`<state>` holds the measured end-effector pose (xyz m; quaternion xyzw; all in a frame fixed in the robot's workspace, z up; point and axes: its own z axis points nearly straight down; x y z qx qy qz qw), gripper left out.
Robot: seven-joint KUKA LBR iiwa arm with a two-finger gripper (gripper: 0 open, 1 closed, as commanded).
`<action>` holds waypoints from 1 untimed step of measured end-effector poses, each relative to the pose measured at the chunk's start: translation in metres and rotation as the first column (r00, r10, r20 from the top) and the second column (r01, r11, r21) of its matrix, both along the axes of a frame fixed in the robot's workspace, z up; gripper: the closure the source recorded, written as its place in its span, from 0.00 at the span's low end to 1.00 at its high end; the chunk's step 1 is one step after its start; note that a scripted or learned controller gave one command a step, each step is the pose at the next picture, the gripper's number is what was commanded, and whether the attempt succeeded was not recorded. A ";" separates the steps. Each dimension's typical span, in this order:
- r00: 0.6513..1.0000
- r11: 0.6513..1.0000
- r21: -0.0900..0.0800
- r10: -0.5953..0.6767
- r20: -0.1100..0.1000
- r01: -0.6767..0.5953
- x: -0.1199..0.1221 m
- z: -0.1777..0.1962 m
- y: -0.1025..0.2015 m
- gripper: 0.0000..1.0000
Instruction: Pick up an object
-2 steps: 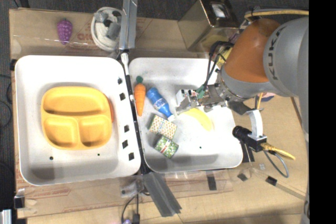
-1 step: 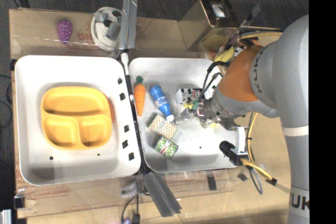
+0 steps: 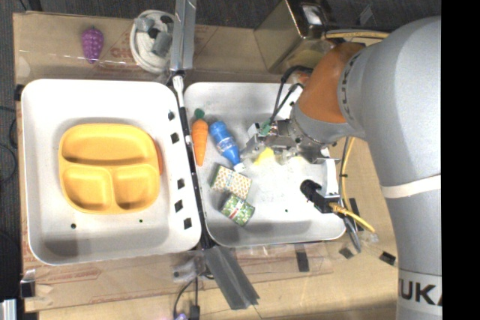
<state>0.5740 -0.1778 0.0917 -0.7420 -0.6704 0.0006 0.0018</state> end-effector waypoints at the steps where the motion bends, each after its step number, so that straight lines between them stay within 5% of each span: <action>1: 1.000 1.000 0.002 0.004 -0.003 -0.004 0.000 0.009 0.001 1.00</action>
